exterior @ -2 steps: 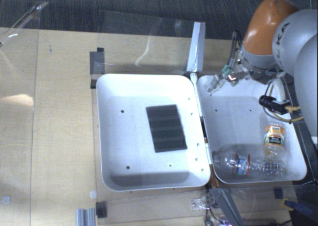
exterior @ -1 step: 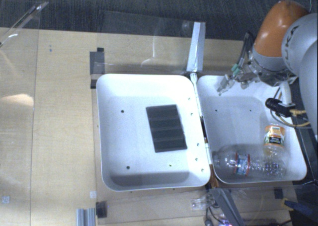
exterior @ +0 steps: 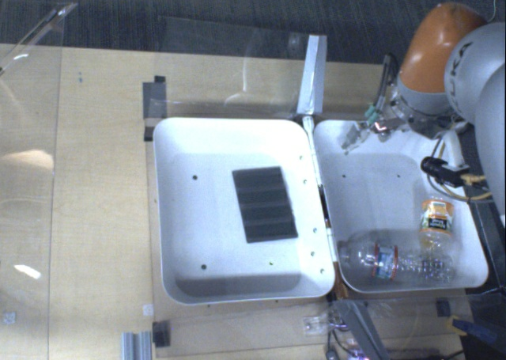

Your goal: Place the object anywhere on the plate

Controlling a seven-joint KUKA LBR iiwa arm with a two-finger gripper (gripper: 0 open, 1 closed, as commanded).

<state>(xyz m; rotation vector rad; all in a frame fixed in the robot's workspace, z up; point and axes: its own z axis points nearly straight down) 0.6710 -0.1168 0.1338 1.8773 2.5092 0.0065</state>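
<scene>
A clear plastic bottle (exterior: 398, 259) lies on its side along the near wall of the right bin (exterior: 371, 192), long axis left to right. The dark plate (exterior: 264, 203) sits in the left bin (exterior: 198, 216). The gripper (exterior: 365, 130) hangs over the right bin's far edge, well beyond the bottle; whether it is closed cannot be told.

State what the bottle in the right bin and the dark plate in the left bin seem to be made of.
Bottle: probably clear plastic, glossy; the bin floor shows through it. Dark plate: matte black, ribbed into bands, perhaps rubber or plastic; no glare on it.
</scene>
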